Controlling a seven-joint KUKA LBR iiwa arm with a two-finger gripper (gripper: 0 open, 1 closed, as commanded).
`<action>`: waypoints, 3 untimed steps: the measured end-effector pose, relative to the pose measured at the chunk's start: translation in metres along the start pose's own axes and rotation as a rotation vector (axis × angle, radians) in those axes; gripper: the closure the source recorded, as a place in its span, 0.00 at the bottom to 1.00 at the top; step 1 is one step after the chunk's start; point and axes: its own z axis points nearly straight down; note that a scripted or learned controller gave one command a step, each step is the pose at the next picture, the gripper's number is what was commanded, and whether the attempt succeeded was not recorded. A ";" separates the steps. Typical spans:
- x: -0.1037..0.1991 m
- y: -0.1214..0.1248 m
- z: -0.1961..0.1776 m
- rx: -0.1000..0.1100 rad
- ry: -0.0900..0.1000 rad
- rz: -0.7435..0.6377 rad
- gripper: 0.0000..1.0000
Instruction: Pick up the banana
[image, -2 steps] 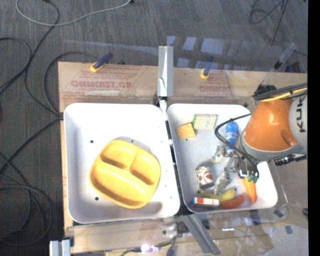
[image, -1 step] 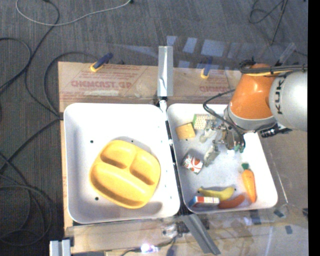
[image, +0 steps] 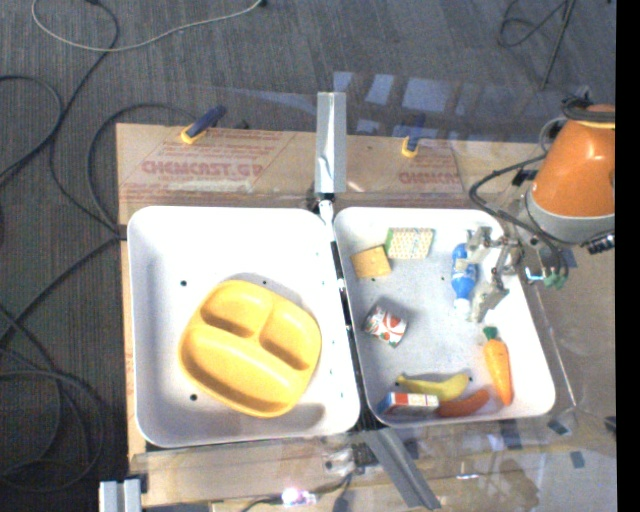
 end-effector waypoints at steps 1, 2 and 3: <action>0.066 0.019 0.048 0.006 -0.006 -0.136 0.00; 0.059 0.072 0.048 0.005 -0.006 -0.469 0.00; 0.037 0.091 -0.019 -0.006 -0.001 -0.363 0.00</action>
